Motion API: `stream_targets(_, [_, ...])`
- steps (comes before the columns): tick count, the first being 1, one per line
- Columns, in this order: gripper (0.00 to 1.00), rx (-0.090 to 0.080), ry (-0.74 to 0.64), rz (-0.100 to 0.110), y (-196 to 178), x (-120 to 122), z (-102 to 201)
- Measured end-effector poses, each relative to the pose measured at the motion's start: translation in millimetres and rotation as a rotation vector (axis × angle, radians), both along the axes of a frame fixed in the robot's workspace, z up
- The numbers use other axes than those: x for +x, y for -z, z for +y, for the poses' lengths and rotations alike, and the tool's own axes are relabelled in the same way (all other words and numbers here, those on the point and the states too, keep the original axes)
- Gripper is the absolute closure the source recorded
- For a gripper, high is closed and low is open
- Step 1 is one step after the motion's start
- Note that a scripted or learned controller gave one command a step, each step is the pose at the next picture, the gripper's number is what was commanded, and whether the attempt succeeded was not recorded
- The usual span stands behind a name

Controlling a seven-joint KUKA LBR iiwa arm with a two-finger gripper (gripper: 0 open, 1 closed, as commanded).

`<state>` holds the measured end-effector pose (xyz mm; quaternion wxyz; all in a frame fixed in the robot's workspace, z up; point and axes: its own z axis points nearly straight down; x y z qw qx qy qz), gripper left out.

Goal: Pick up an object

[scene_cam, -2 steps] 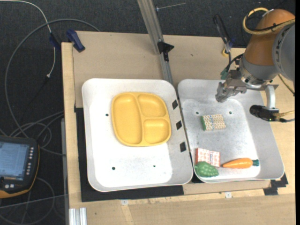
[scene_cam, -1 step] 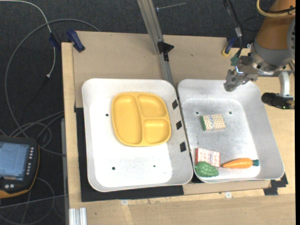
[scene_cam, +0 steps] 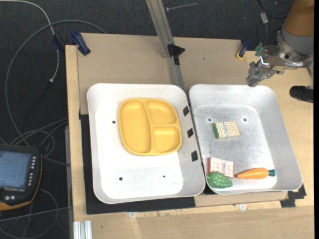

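Observation:
The right bin (scene_cam: 279, 113) holds a small green-and-cream box (scene_cam: 227, 129) near its middle, a red-and-white packet (scene_cam: 221, 166) at its front, a green bunch of grapes (scene_cam: 219, 180) just below that, and an orange carrot (scene_cam: 254, 173) with a green tip at the front right. My gripper (scene_cam: 255, 77) hangs above the bin's far rim, at the back right, well away from all of them. Nothing shows between its fingers.
The left bin (scene_cam: 102, 148) carries a yellow three-compartment tray (scene_cam: 149, 125). A metal pole (scene_cam: 160, 14) slants down to the gap between the bins. Blue clamps (scene_cam: 79, 43) sit at the bench's back corners. A tablet (scene_cam: 17, 171) lies off the bench at left.

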<state>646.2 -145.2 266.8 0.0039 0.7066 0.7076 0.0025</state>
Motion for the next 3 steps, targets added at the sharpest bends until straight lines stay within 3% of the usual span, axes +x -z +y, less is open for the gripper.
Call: stream_targets(3, [1.00,0.006,-0.005,0.012,5.9,-38.8,164.3])
